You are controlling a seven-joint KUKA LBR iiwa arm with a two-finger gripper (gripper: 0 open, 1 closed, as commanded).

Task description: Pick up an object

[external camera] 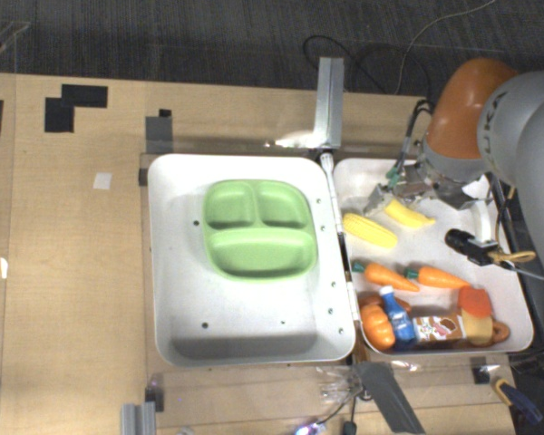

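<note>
The gripper (387, 191) is seen low in the right bin (523, 326), at the bin's far end, with its fingers spread apart and nothing held between them. Just beside it, a small yellow piece (408, 214) lies toward the middle of the right bin, and a yellow corn cob (370, 231) lies a little nearer the bin's left wall. Whether a fingertip touches the small yellow piece cannot be told.

Toward the near end of the right bin two carrots (415, 276) are laid end to end, and beyond them a small bottle with a blue cap (419, 327), an orange fruit (373, 323) and an orange block (476, 302) are crowded together. A green divided plate (257, 227) is set in the left bin (168, 324), beside the right bin.

Several failures are judged likely. The small yellow piece could be pushed aside rather than caught if the fingers are closed off-centre. The corn cob, being rounded, could be rolled toward the right bin's left wall. Both yellow things could be pinched at once, and one dropped on the lift.
</note>
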